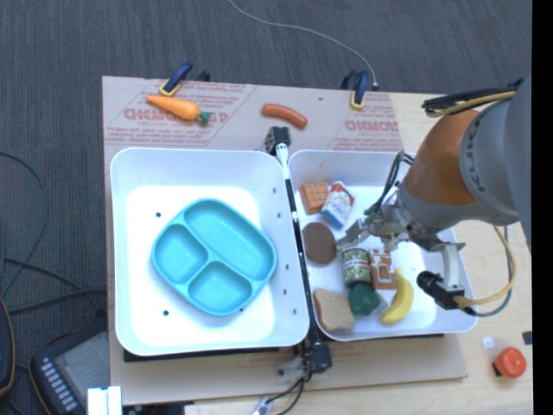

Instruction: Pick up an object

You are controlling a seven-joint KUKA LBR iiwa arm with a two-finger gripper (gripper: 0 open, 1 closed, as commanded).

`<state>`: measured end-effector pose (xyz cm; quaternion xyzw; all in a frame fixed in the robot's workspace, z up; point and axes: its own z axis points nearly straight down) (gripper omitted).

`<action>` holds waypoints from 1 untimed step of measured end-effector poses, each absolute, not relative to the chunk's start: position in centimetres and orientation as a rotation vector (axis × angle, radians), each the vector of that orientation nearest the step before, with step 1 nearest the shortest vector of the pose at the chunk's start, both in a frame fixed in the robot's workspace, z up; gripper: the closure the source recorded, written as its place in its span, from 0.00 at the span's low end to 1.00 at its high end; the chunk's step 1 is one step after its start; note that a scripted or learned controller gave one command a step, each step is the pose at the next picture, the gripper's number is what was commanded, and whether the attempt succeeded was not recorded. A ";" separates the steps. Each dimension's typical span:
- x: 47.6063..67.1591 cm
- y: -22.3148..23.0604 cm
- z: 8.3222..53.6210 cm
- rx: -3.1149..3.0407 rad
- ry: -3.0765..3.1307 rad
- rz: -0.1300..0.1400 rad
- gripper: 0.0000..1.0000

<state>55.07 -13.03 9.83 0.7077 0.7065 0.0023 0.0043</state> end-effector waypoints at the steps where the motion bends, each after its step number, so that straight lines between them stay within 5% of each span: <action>1: 55.1 -13.0 10.8 2.218 2.214 0.006 1.00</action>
